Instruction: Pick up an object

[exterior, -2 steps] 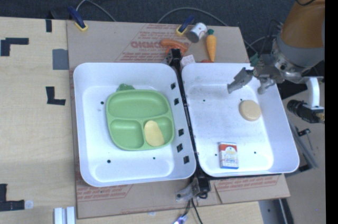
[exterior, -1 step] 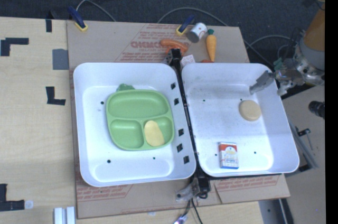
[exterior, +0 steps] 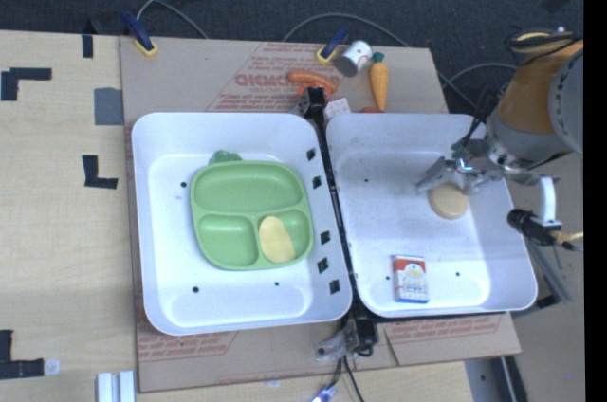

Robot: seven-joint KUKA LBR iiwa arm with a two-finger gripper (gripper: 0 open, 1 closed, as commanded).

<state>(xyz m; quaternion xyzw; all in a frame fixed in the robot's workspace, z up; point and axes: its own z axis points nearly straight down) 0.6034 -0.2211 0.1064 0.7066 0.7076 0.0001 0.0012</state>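
Observation:
My gripper [exterior: 454,181] hangs low over the right bin [exterior: 379,154], reaching in from the right. Its fingers are spread apart, one toward the left [exterior: 432,176] and one toward the right. Directly below them lies a round tan object [exterior: 450,202], like a small bun or potato, touching or nearly touching the fingertips. A small red and white box [exterior: 410,279] lies flat near the front of the same bin. In the left bin [exterior: 161,201] a green divided plate [exterior: 248,210] holds a yellow oval piece [exterior: 277,240].
Behind the bins on the cardboard lie a toy carrot [exterior: 378,82], a small white cup [exterior: 358,57], an orange sausage-like piece [exterior: 311,80] and blue-yellow clamps [exterior: 140,34]. A black divider strip [exterior: 327,201] runs between the bins. Cables cross the dark floor at the back.

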